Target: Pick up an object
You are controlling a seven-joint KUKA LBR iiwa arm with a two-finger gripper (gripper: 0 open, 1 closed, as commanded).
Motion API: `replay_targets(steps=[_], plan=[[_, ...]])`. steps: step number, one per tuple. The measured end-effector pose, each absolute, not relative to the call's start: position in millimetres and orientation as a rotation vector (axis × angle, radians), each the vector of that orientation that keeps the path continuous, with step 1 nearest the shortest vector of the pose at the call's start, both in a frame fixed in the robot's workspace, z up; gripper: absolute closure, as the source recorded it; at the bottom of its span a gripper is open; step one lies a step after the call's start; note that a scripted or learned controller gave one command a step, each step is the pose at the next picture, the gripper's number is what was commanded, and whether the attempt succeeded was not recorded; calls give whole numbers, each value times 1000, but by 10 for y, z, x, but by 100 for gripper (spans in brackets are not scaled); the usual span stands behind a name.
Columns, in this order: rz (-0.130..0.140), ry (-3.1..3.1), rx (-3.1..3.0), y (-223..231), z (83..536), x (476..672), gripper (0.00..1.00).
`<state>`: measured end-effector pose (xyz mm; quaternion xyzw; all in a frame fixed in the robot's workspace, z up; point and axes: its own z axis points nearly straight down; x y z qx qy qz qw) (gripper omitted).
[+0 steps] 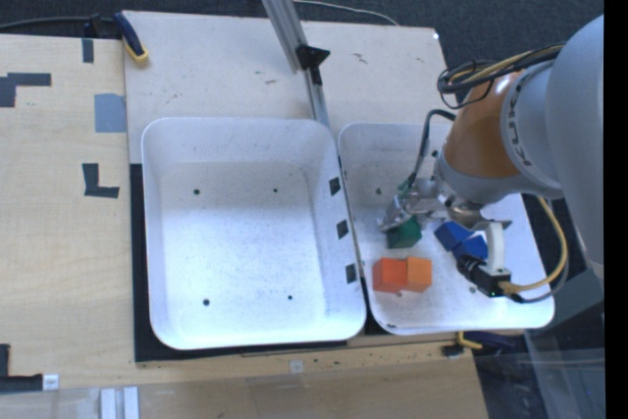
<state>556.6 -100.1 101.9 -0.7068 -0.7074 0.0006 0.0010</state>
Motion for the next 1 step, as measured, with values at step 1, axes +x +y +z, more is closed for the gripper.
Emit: replay_targets(steps=[1], plan=[[-11, -2235, -2211, -44, 1964, 5752, 100]])
